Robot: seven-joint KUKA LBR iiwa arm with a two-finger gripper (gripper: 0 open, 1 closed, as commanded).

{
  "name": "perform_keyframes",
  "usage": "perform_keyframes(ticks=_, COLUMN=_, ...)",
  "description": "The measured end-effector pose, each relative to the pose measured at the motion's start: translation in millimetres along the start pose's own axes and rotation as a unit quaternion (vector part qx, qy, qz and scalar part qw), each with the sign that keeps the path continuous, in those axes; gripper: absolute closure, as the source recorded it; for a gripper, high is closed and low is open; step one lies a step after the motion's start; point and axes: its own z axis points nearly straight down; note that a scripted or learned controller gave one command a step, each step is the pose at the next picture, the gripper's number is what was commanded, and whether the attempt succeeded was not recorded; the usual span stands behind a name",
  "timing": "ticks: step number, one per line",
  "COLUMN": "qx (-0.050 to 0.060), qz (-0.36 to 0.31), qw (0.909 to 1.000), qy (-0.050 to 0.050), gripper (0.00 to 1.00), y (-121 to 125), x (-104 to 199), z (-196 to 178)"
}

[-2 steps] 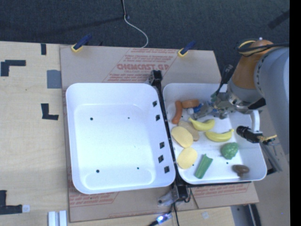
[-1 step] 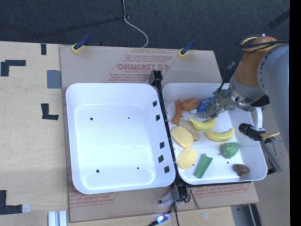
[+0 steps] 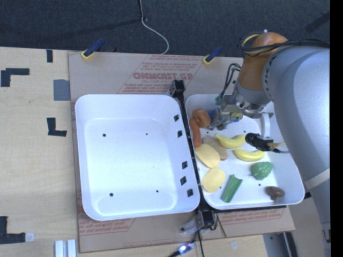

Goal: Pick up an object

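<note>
My gripper (image 3: 218, 122) hangs low over the far left part of the right bin (image 3: 289, 167), reaching in from the right. Just left of it lies a round orange piece (image 3: 201, 116), with a longer orange piece (image 3: 195, 136) along the bin's left wall. A yellow banana (image 3: 231, 141) lies right below the gripper. I see nothing lifted clear of the bin floor.
The right bin also holds a second banana (image 3: 248, 155), two yellow lumps (image 3: 207, 155) (image 3: 213, 179), a beige piece (image 3: 220, 149), a green stick (image 3: 231, 189), a green leafy piece (image 3: 262, 169) and a brown piece (image 3: 275, 192). The left bin (image 3: 86, 143) stands beside it.
</note>
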Motion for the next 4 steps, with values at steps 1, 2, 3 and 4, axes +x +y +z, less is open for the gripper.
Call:
perform_keyframes(ticks=1, qx=-0.004, qz=0.002, qw=1.0, qy=0.003, gripper=0.0, y=1, x=0, z=-1)
perform_keyframes(ticks=2, qx=-0.021, qz=-0.004, qw=0.9998, qy=0.003, gripper=0.0, y=2, x=98, z=-110)
perform_keyframes(ticks=3, qx=-0.014, qz=-0.001, qw=0.9999, qy=0.001, gripper=0.0, y=-55, x=143, z=-100)
perform_keyframes(ticks=4, qx=-0.016, qz=-0.003, qw=0.9999, qy=0.002, gripper=0.0, y=-36, x=211, z=-101)
